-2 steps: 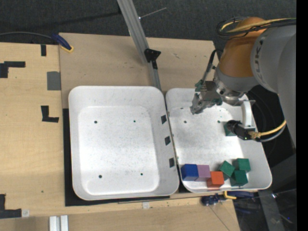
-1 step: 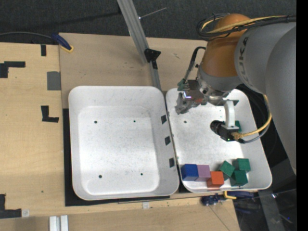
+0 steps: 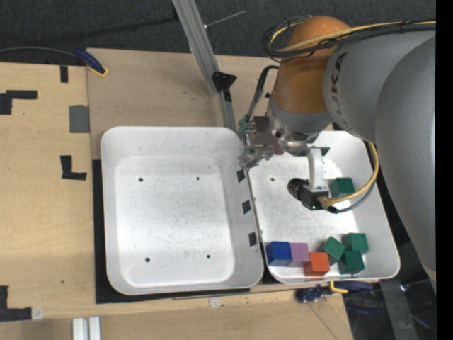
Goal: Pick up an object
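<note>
Seen from above, my gripper (image 3: 253, 151) hangs over the far left corner of the right bin (image 3: 279, 207), close to the wall beside the left bin (image 3: 173, 211); I cannot tell whether it is open or closed. A lone green cube (image 3: 343, 186) sits mid-bin, well apart from the blue cube (image 3: 279, 252), lilac cube (image 3: 300, 252) and orange cube (image 3: 318, 262) crowded along the near wall. I judge the lone cube the safest pick: centre over it, square to its flat faces, descend straight.
</note>
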Robot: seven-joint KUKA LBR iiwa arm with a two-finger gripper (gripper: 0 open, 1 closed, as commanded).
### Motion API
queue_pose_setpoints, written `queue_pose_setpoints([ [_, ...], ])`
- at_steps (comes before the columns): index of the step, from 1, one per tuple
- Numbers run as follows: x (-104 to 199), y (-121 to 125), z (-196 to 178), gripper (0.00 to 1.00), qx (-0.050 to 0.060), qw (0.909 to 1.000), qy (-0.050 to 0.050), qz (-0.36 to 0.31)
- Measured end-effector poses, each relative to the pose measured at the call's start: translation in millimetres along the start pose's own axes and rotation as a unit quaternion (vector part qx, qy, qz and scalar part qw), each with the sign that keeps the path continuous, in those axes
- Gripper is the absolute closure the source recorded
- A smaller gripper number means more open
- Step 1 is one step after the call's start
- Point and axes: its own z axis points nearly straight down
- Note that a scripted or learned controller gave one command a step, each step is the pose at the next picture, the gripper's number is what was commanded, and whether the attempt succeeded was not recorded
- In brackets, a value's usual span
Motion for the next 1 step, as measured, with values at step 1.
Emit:
queue_pose_setpoints([
  [1,55.8,-17.6,7.8,1.0,0.002,1.0,0.0,0.0],
])
